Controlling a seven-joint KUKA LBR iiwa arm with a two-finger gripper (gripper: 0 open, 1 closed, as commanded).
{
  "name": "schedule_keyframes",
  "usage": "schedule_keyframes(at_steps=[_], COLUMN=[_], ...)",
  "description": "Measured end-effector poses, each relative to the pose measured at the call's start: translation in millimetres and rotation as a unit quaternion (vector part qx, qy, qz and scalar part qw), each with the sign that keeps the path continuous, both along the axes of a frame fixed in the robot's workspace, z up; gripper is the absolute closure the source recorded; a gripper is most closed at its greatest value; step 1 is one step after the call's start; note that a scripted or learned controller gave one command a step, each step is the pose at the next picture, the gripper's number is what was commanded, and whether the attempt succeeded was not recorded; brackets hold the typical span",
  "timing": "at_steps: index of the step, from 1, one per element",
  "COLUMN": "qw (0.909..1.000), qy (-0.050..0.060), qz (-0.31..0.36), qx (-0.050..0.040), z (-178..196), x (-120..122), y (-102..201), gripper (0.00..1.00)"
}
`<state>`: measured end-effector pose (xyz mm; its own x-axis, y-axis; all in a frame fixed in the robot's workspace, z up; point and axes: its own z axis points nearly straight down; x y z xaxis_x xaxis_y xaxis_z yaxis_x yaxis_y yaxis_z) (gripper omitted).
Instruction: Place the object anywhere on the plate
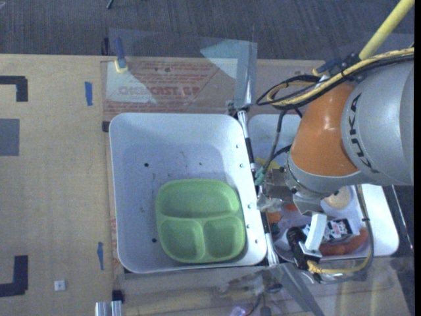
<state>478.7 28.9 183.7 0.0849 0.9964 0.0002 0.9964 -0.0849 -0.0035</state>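
Note:
A green plate (199, 220) with three compartments lies in the front half of the left white bin (131, 150); nothing rests on it. My arm, with its orange band (322, 140), hangs over the right bin (385, 232). The gripper (287, 221) points down into that bin's left front part, close to the wall shared with the left bin. The arm hides most of what lies in the right bin. A red-orange object (343, 245) and a pale round object (339, 199) show beside the gripper. A small orange piece (273, 210) sits right by it.
A clear plastic sheet (177, 78) lies on the wooden bench behind the left bin. Yellow and black cables (309, 84) loop above the wrist. The shared bin walls (253, 189) run just left of the gripper.

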Motion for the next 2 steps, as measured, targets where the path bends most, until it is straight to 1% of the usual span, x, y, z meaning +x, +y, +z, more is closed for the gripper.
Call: schedule_keyframes(at_steps=[1,2], qw=[0.9992,0.9895], qy=[0.0,-0.002], qz=[0.041,0.145], qx=[0.0001,0.0], z=[0,0], x=[0,0], y=[-29,62], gripper=[1.0,1.0])
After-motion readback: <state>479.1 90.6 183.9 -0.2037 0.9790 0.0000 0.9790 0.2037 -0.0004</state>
